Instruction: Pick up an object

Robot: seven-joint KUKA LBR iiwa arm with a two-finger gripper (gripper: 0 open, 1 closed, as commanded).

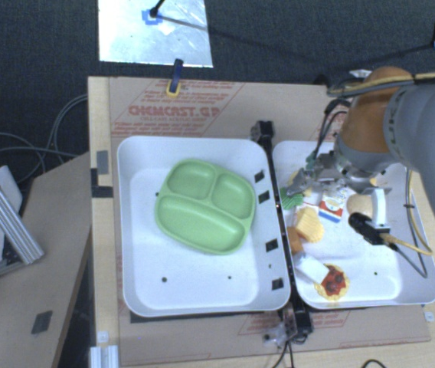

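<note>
Eyes on the yellow wedge (pixel 308 225) in the right bin (pixel 390 271) - everything sits around it. The gripper (pixel 303 181) hangs just above the wedge on the far side, low over the clutter, with the grey arm (pixel 424 121) sweeping in behind it. Open or closed? From here I cannot tell, and nothing shows in its grasp. Just beyond the wedge toward the arm lies a red, white and blue piece (pixel 330 208), with a pale round piece (pixel 359 203) beside that. On the wedge's near side - a white piece (pixel 309 267), then a toy pizza slice (pixel 332 282). Well across from the wedge, in the left bin (pixel 137 205), a green divided plate (pixel 206 205) lies flat. Both bins rest on the cardboard-covered surface (pixel 171 110).
</note>
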